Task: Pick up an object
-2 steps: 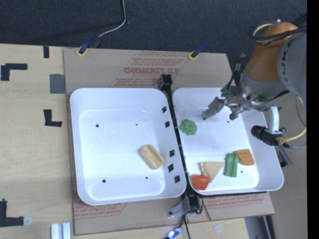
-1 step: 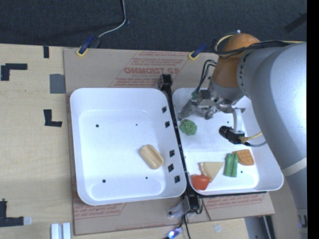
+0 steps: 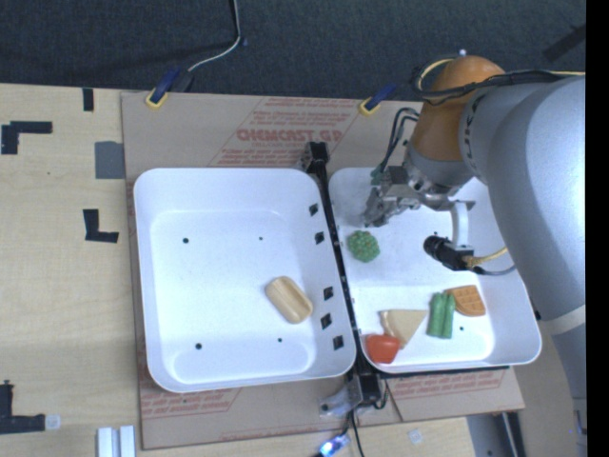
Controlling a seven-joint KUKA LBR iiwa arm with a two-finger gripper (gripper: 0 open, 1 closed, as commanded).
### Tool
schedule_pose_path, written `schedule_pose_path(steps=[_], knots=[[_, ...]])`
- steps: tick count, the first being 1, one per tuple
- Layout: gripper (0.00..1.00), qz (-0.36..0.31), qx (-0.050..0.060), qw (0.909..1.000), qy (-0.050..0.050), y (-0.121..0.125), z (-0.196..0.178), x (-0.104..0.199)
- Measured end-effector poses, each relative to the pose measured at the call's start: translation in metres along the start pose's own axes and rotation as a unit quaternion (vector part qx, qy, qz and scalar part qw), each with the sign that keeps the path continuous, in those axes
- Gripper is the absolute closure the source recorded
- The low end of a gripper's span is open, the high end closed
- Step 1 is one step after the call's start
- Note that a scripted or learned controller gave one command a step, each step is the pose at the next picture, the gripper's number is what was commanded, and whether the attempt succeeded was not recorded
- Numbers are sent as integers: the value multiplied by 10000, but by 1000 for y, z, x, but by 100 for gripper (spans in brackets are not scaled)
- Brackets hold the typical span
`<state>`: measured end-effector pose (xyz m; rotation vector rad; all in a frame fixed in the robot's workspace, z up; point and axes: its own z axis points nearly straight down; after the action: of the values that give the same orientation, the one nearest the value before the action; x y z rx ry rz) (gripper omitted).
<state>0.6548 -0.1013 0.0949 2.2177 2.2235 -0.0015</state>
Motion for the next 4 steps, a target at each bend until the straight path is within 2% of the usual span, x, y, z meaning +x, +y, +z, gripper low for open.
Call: schedule_pose_path(steps=[1,2,3,4], knots=[[100,40,-3,10000,3,-49,9,-64],[100,-7,24,10000,20,-89,-1,2],[100,15,-16,10000,14,-113,9,-27],[0,5,-11,10000,19,-112,9,-25]])
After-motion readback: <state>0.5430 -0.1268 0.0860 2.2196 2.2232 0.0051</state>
